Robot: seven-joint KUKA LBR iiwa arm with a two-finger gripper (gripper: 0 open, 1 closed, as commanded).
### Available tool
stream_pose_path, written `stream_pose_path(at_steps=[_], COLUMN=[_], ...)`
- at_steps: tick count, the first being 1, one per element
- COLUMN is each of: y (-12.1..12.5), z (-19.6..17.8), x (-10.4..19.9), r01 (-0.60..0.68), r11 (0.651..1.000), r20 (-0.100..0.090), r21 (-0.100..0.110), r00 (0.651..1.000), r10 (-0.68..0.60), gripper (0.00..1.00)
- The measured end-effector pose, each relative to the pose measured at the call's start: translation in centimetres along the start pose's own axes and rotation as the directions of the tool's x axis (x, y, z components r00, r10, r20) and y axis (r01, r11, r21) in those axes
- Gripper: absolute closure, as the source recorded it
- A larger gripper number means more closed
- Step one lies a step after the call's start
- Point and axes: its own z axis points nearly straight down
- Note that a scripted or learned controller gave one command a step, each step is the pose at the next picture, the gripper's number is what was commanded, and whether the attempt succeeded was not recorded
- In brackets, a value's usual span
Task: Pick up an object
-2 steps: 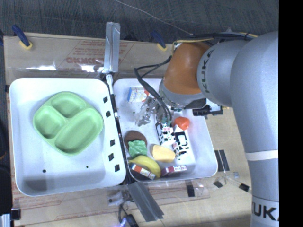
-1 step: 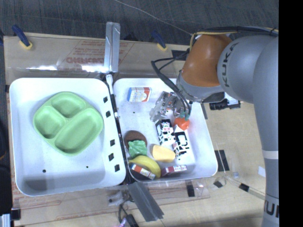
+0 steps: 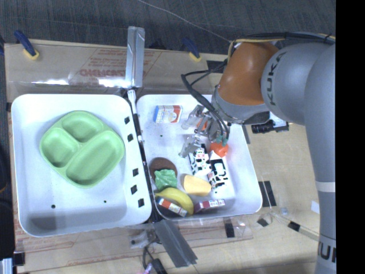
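Several small things crowd the right bin, with the gripper low among them.

Nearest the gripper lie a black-and-white carton just below it and a small orange piece beside it; whether its fingers are apart or together cannot be told. Further toward the near wall sit a yellow wedge, a green leaf and a banana. A milk carton lies near the far wall. Left of that bin, the other bin bears a green divided plate.
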Motion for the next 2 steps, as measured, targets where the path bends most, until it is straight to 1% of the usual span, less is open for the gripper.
stream_pose_path(at_steps=[1, 2], y=[-0.6, -0.8], z=[4.9, 5.1], x=[4.2, 8.9], r01=[0.022, -0.037], r11=[1.000, 0.999], r20=[0.003, 0.000], r21=[-0.001, -0.001], r00=[1.000, 0.999], r10=[-0.022, 0.037], gripper=[0.00, 0.00])
